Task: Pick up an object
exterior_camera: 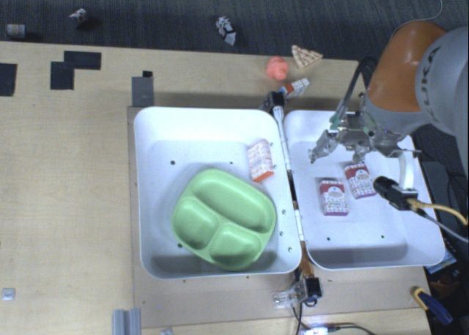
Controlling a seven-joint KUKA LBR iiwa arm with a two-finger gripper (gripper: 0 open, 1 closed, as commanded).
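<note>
My gripper point(337, 153) hangs over the right bin point(315, 242), in its upper half, with its two fingers spread apart and nothing between them. Just below it lie two small red-and-white packets: one point(334, 196) near the bin's middle and another point(358, 180) to its right, close under the gripper. In the left bin point(157, 179) a green divided plate point(223, 217) lies tilted in the lower half. A small red-and-white packet point(259, 160) rests near that bin's right wall.
A marker-like stick point(279, 117) lies along the ridge between the bins. On the bench behind them sit a pink ball point(277, 68), a pizza-slice toy point(305, 56) and a small tube point(296, 89).
</note>
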